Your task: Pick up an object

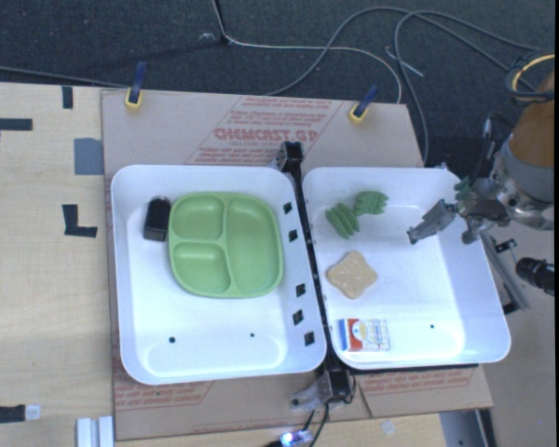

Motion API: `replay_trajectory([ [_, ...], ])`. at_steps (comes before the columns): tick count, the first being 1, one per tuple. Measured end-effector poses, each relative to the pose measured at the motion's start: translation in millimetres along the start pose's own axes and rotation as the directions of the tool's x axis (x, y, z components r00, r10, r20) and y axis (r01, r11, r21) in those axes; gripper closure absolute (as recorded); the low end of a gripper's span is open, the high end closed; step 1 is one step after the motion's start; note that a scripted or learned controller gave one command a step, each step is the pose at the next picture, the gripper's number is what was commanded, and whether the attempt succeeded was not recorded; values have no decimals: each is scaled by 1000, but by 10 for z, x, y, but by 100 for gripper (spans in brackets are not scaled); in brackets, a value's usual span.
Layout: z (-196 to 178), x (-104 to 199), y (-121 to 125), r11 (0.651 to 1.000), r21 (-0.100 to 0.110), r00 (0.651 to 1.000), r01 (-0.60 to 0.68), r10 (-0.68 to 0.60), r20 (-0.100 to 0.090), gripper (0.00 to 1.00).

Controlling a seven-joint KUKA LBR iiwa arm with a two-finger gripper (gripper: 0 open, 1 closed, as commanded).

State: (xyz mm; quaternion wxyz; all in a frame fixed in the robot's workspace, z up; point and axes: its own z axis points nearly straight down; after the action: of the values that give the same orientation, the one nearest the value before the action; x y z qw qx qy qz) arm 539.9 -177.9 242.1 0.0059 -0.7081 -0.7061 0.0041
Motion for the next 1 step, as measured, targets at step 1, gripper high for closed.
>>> replay_trajectory([
  [1, -72, 6, 24, 1000, -13, 1000, 4, -4, 3, 0],
])
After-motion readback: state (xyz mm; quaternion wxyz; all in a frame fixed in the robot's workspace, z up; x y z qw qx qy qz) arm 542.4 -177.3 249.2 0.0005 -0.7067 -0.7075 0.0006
